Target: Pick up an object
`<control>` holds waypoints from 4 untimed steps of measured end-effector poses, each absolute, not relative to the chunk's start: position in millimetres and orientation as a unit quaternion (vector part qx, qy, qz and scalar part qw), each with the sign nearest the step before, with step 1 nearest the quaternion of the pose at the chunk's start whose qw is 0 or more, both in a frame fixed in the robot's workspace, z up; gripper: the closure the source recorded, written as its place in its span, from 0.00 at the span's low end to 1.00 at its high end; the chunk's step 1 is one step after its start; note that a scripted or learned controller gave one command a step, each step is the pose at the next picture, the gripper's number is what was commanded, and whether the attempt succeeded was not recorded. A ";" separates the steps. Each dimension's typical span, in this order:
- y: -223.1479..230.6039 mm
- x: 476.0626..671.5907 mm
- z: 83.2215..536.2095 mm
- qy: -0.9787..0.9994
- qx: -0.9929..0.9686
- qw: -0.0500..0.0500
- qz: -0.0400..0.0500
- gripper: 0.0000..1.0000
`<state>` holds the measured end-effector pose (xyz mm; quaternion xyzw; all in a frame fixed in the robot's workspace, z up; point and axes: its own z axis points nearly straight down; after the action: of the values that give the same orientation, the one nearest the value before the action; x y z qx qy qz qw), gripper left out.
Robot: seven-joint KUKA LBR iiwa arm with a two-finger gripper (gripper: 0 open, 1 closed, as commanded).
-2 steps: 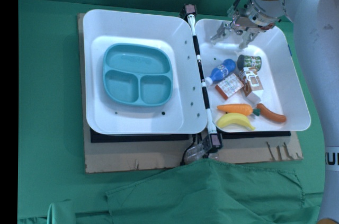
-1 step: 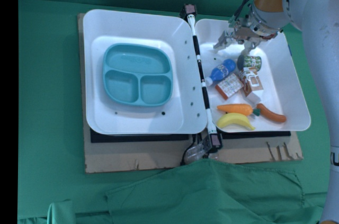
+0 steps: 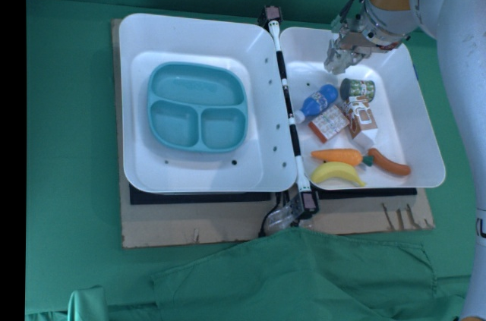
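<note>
The arm (image 3: 448, 1) runs off the right and top edges — carton (image 3: 363, 122) print is too small to read.

We see the gripper (image 3: 336, 66) hanging in the frame's upper right over the right bin (image 3: 425, 137), above a blue bottle (image 3: 317, 101), can (image 3: 357, 89), carrot (image 3: 338, 156) and banana (image 3: 337, 173).

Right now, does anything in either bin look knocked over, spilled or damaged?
Nothing stands out. The blue bottle, the can and the cartons lie on their sides in the right bin, loose but unspilled. The teal tray sits flat in the left bin.
</note>
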<state>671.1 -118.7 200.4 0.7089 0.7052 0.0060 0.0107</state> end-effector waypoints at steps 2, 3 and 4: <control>-117.8 656.6 185.4 0.706 0.708 0.007 0.004 0.00; -119.3 658.8 200.3 0.705 0.709 0.011 0.007 1.00; -119.2 658.5 199.4 0.705 0.709 0.010 0.006 0.00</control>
<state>658.5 -119.2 199.4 0.7093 0.7048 0.0060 0.0104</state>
